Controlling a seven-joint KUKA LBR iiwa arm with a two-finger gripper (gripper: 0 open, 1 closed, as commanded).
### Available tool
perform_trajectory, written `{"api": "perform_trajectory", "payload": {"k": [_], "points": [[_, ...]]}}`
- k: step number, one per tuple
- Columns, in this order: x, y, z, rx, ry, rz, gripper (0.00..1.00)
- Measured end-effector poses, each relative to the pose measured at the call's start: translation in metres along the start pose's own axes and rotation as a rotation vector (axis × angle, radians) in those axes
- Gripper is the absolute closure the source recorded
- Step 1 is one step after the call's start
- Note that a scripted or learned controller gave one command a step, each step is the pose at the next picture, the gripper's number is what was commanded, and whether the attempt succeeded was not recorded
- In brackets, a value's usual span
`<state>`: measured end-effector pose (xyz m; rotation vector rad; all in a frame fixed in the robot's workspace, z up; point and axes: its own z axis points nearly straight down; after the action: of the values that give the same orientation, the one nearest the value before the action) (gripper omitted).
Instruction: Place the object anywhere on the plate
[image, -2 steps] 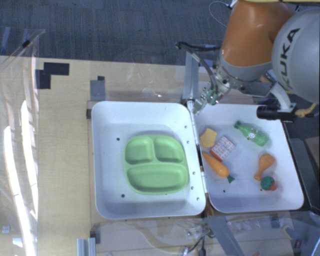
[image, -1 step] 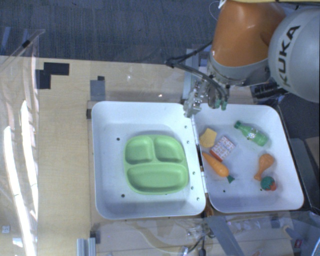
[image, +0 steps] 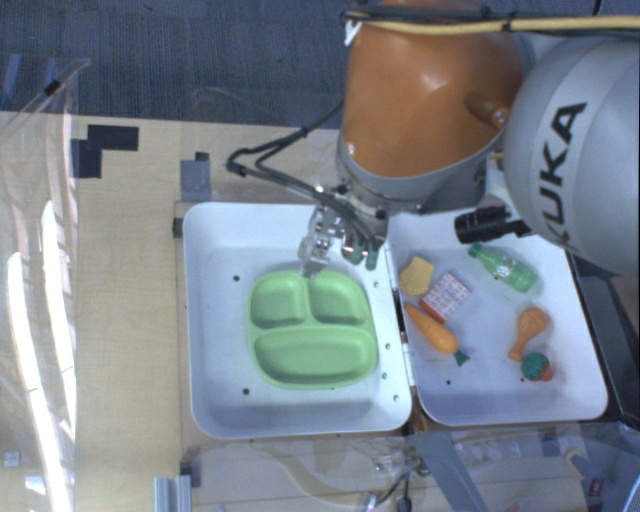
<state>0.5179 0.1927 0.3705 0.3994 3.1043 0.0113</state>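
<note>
A light green divided plate (image: 310, 350) lies in the middle of the left white bin (image: 215, 330). My gripper (image: 338, 245) hangs over the far edge of that bin, just above the plate's top right compartment, under the orange band of the arm. I see no object in it. In the right bin (image: 500, 395) lie a yellow wedge (image: 416, 273), a red and white box (image: 445, 295), an orange carrot (image: 432, 330), a green bottle (image: 503, 266), a drumstick (image: 528, 328) and a small red and green piece (image: 537, 367).
The arm's grey body covers the right bin's far corner. A black cable (image: 270, 165) loops over the bench behind the left bin. The two bins meet at a ridge (image: 395, 330) right of the plate. Bare wooden bench lies to the left.
</note>
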Motion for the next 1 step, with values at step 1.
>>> {"api": "perform_trajectory", "payload": {"k": [1], "points": [[0.0398, 0.0249, 0.1141, 0.007, 0.006, 0.440, 1.00]]}}
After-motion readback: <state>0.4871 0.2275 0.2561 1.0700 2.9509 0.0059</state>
